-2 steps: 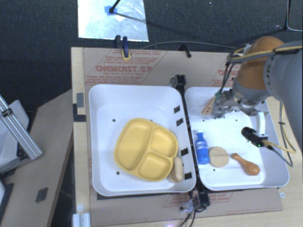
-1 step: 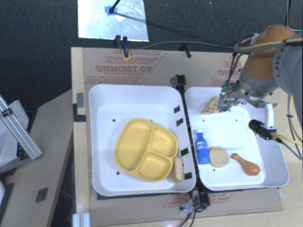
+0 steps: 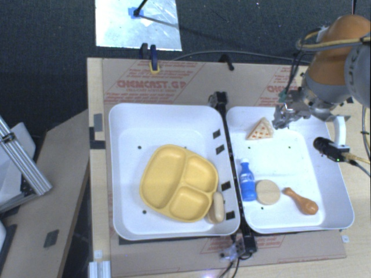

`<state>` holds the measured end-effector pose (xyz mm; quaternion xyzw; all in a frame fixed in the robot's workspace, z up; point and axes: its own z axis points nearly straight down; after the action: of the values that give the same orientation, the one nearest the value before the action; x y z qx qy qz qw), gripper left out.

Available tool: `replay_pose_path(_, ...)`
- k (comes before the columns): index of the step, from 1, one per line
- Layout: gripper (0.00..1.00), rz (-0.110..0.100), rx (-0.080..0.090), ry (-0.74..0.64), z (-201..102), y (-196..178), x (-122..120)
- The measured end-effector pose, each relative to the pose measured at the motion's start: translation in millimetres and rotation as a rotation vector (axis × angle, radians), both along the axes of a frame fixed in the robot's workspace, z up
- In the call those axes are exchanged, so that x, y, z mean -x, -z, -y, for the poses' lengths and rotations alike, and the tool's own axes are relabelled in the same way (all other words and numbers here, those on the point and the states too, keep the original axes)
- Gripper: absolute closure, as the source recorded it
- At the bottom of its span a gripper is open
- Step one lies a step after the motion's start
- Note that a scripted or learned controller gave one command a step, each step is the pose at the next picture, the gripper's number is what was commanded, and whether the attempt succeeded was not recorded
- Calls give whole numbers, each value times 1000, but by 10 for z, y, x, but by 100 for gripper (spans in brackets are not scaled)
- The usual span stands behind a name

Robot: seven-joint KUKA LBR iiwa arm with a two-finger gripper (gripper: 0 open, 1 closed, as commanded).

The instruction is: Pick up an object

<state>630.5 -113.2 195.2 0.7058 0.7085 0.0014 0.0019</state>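
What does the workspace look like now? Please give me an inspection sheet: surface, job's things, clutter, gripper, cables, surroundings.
Surface: bench with left bin and right bin, side by side.
Job's things: right bin holds wedge, blue bottle, disc, wooden tool; left bin holds yellow tray and a beige piece at its edge.
Clutter: nothing seen.
Gripper: gripper over right bin's far edge, beside the wedge; holds nothing visibly.
Cables: black cable behind the bins.
Surroundings: foil sheet on dark floor.
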Motion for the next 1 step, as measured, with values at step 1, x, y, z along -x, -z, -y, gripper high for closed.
replay_pose_path(1, 100, 1, 0, -1, 1, -235, -12)
